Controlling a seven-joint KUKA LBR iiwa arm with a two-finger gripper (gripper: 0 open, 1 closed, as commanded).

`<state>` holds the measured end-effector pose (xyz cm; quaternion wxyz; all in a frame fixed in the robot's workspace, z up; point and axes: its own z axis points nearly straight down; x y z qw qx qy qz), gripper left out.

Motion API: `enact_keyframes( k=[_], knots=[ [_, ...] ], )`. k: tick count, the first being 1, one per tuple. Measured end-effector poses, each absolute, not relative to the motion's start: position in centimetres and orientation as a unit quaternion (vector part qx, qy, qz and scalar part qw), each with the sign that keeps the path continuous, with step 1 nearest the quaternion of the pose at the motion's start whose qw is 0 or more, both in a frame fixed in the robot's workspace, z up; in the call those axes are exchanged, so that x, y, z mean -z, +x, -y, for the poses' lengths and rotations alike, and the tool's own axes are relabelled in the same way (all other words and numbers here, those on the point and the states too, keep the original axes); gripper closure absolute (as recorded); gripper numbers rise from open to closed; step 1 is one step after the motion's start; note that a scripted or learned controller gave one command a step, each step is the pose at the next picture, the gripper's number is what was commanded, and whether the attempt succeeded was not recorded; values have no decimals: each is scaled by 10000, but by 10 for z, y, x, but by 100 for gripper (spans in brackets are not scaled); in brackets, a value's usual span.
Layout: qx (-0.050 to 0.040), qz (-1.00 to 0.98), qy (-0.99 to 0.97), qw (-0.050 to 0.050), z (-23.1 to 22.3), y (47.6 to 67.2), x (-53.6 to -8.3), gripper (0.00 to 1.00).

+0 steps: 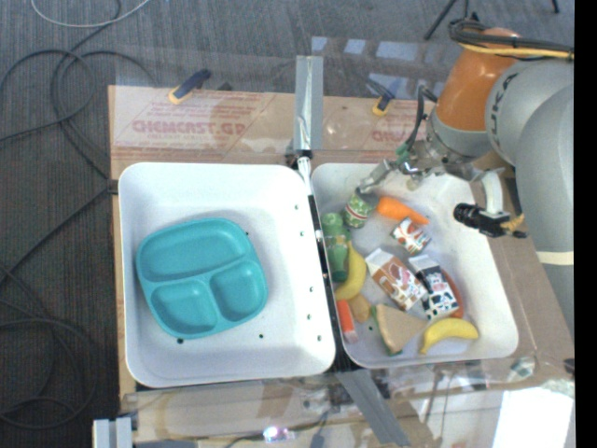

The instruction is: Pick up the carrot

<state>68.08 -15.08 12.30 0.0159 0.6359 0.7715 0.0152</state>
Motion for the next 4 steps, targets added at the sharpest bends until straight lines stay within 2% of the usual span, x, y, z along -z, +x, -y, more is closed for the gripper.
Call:
enact_keyframes(
  k=[1, 2, 3, 4],
  knots=[
    [-77, -7610, 6487, 87, 153, 677, -100, 0],
    [-1, -7716, 6361, 47, 152, 655, -88, 0],
    [3, -7723, 6352, 22, 151, 654, -98, 100],
    [-4, -7598, 6502, 7, 61, 666, -211, 100]
  ],
)
